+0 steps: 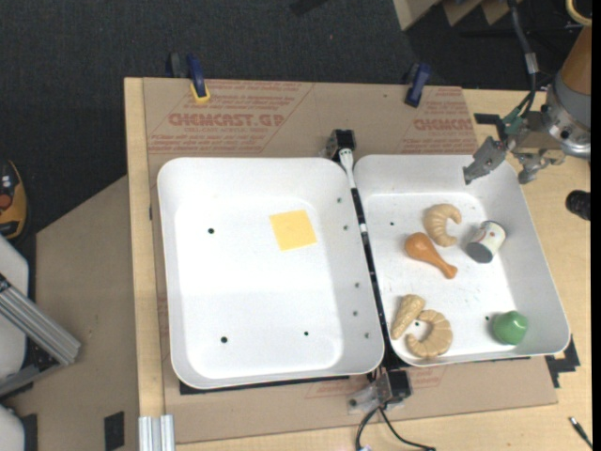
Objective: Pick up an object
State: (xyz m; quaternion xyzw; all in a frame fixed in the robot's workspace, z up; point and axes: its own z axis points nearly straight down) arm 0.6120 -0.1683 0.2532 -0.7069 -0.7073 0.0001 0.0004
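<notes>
The right bin (535, 242) holds a tan croissant (441, 222), an orange drumstick (430, 254), a grey and white cylinder (485, 241), a green ball (509, 327), a second croissant (432, 336) and a small tan pastry (407, 313). A yellow square slice (293, 229) lies in the left bin (188, 280). My gripper (502, 165) hovers over the right bin's far right corner, above and behind the objects. Its fingers stand apart, open, with nothing between them.
The two bins touch along a middle rim (362, 242). They rest on a brown board (310, 111) held by blue clamps (197, 78) at the back. The arm (573, 111) comes in from the upper right.
</notes>
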